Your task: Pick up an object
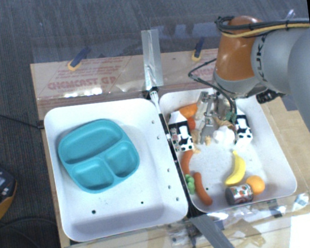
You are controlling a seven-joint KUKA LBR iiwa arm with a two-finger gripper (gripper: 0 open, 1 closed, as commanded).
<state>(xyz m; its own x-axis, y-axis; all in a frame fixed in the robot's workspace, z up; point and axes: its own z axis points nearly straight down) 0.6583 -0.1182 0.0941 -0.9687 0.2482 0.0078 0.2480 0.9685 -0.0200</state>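
My gripper point(207, 123) hangs low over the upper middle of the right bin point(273, 150), under the orange wrist band point(235, 52). Small objects lie close around it. A black-and-white cow toy point(183, 137) is to its left, an orange piece point(188, 112) is at its upper left, and a white lump point(223, 135) is just below right. Another black-and-white toy point(243, 130) lies to the right. Whether anything sits in the gripper is hidden. Toward the bin's front lie a yellow banana point(236, 170), an orange ball point(256, 183) and a small can point(239, 194).
A red-orange carrot shape point(200, 191) and a green piece point(190, 184) lie along the right bin's left wall. The left bin point(99, 214) holds a teal divided plate point(97, 154). The grey arm point(290, 67) crosses the right bin's upper right corner.
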